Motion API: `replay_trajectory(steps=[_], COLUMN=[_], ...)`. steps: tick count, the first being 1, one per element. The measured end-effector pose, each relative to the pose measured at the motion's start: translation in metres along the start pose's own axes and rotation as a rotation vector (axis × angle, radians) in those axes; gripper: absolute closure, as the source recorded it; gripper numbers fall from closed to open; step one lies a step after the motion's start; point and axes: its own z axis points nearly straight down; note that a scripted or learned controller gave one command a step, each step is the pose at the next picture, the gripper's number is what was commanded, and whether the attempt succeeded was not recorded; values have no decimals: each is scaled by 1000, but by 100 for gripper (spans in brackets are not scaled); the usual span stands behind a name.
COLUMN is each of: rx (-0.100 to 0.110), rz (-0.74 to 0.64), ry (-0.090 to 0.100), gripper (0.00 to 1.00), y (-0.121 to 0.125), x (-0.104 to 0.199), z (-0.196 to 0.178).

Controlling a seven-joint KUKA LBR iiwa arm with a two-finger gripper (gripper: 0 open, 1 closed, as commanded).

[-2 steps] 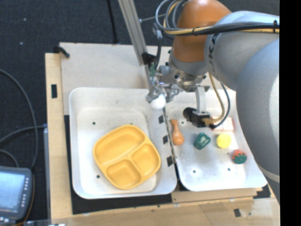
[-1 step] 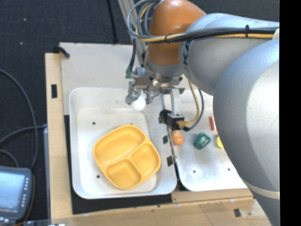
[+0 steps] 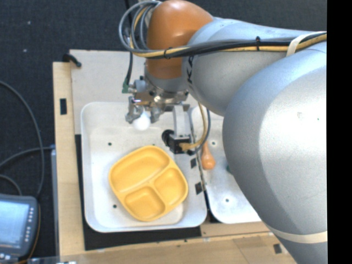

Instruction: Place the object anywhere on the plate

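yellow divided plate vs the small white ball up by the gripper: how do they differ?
The yellow three-compartment plastic plate is wide, shallow and lies flat toward the left white bin's front edge; the small white ball is round, far smaller and sits toward the back, under the gripper. Plate yellow, ball white. Both are in that bin.

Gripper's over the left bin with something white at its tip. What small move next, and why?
Probably carry the gripper toward the camera's near side until it hangs over the yellow plate. The white ball sits at the fingertips, over bare bin floor beyond the plate's far rim, so a release here would likely miss. I can't confirm the ball is truly gripped, so move slowly.
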Motion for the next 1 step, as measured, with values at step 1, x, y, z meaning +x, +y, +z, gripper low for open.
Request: replay_trajectory(steps=[1], rx=[0], rz=[1], ry=[0], gripper=[100], y=[-1], x=[28], z=[-3])
